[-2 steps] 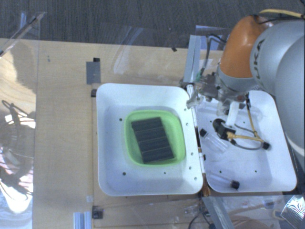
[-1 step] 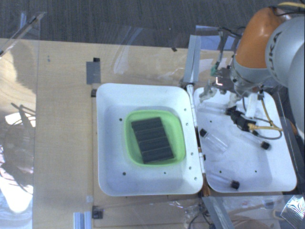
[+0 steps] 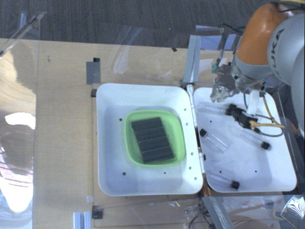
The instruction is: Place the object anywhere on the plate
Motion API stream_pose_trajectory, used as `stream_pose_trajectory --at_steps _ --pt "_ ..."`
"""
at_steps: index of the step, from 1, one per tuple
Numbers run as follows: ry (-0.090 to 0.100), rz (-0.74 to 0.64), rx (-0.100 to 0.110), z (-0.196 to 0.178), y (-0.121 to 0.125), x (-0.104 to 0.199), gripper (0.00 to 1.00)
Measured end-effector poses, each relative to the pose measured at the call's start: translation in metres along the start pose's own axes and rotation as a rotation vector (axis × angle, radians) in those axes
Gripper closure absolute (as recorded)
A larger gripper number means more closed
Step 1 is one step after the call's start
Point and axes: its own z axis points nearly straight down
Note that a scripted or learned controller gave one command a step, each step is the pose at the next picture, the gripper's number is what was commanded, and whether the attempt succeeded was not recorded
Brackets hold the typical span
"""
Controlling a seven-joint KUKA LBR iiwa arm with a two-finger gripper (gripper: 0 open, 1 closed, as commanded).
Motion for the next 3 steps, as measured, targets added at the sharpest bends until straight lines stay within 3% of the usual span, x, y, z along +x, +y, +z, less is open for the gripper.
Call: stream_pose_trajectory --at_steps 1,2,3 --pt "0.0 0.0 0.0 0.0 0.0 0.0 0.0" --pt "-0.001 -0.013 0.008 -0.029 -0.063 -0.052 0.0" --pt "-0.003 -0.128 0.003 -0.128 -0.09 -0.124 0.0"
